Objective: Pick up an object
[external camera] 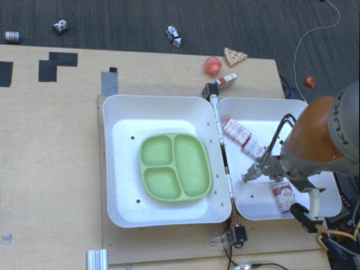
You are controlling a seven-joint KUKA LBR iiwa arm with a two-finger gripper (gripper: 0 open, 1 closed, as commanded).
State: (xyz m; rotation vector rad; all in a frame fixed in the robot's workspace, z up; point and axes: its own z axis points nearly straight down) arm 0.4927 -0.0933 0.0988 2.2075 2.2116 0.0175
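Observation:
The arm reaches in from the right over the right bin, its orange band above the wrist. My gripper hangs low over the middle of that bin. A red and white packet lies at the bin's back left, with a second, smaller packet just in front of it and close to the gripper. A red and white can-like item lies at the bin's front right, partly under the wrist. I see nothing clearly held.
The left bin holds a green divided plate. Behind the bins on the bench lie a red ball, a toy pizza slice and a small red and white tube. Cables run at the front right.

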